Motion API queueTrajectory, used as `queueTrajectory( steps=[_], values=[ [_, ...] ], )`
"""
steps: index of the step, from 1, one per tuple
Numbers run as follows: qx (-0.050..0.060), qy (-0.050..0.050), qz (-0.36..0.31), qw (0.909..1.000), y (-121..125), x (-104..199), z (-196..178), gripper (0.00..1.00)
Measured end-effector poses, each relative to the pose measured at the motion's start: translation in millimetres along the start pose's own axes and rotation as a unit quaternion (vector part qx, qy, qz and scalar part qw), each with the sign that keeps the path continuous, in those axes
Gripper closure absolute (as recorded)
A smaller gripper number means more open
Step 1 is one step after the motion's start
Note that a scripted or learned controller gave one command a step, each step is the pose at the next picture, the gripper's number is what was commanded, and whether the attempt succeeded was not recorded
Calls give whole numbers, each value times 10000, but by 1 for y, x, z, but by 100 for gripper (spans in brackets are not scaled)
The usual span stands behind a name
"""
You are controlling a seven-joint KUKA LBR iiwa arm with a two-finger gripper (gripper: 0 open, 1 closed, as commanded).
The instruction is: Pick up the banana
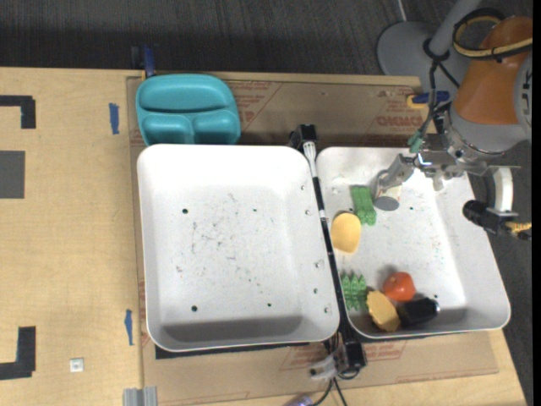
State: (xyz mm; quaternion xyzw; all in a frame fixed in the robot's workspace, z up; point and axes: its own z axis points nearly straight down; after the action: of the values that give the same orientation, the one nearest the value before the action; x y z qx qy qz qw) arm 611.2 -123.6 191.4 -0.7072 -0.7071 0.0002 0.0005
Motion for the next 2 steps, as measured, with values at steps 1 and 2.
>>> queueTrajectory(
  steps=[1,2],
  values=[
    [10,3,655,9979,-71,21,95,0],
    [1,2,1653,9862,-132,92,7,0]
  ],
)
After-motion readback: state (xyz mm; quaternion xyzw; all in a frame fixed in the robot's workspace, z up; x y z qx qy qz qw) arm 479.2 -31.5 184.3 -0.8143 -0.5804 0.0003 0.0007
